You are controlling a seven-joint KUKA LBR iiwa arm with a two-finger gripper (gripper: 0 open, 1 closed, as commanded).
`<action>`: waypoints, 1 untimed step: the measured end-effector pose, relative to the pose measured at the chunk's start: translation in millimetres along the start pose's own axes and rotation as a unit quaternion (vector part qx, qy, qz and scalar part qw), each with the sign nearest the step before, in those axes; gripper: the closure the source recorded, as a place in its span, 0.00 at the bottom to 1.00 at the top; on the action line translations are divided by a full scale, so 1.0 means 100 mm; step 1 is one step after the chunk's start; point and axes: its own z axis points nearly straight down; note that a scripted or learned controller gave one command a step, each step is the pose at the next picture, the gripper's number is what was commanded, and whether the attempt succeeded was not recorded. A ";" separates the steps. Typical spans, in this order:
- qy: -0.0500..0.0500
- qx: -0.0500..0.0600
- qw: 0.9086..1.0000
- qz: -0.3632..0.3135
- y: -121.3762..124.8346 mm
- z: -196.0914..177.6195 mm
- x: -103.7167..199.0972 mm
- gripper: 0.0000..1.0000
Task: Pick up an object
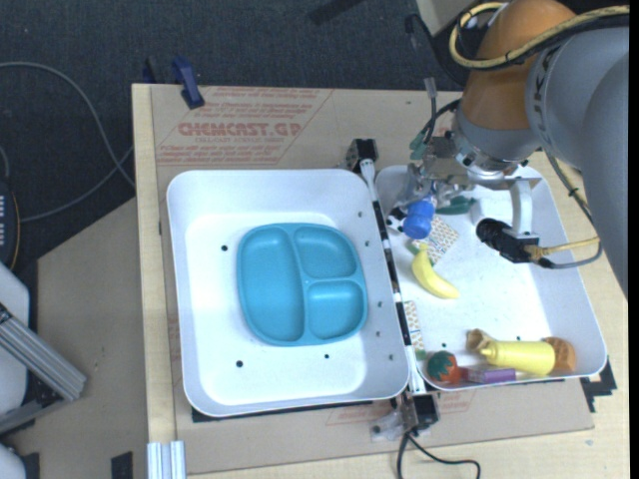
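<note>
Two white bins sit side by side on the bench.

Left bin (200, 267): one blue divided plate (300, 282) with three compartments, lying near centre. Bare white floor all round it, widest along the left wall and the near edge.

Right bin (569, 297): crowded along its left wall and near edge, with open floor in the middle and toward the right wall.
- One blue cylinder (418, 219) in the far left corner, just beside the shared rim. The gripper (429, 190) is directly over it; how wide it stands, cannot tell.
- One banana (434, 274), just nearer than the cylinder.
- One small red-and-green piece (440, 367) in the near left corner.
- One yellow bottle (517, 354), lying on its side along the near wall.
</note>
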 end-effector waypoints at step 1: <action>0.000 0.002 1.000 0.000 -0.28 -0.10 0.17 1.00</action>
